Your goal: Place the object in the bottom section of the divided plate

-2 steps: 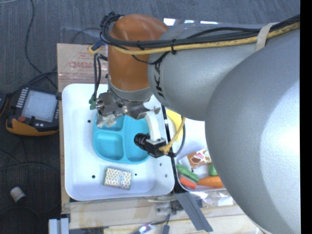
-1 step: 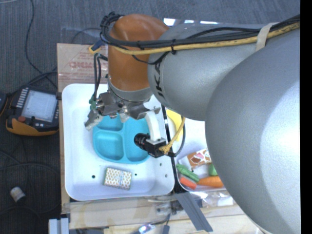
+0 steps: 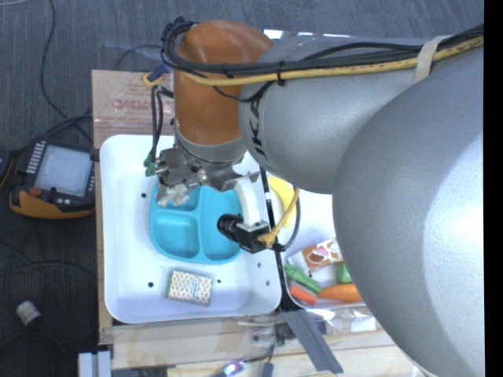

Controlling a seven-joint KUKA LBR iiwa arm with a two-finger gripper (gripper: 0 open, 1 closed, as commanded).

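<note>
While dark grey carpet with loose cables surrounds the bench, a teach pendant (image 3: pixel 53 181) lies on the floor at nine o'clock of the left white bin (image 3: pixel 126 218). Inside that bin sits the blue divided plate (image 3: pixel 189 230). A patterned packet (image 3: pixel 189 287) lies at six o'clock of the plate, well apart from the gripper (image 3: pixel 177 191), which hangs over the plate's upper edge.

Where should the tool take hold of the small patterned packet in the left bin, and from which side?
The patterned packet lies flat on the bin floor, below the blue divided plate and apart from it. Probably best to come straight down from above and pinch across its shorter sides, where the space around it is free.
</note>
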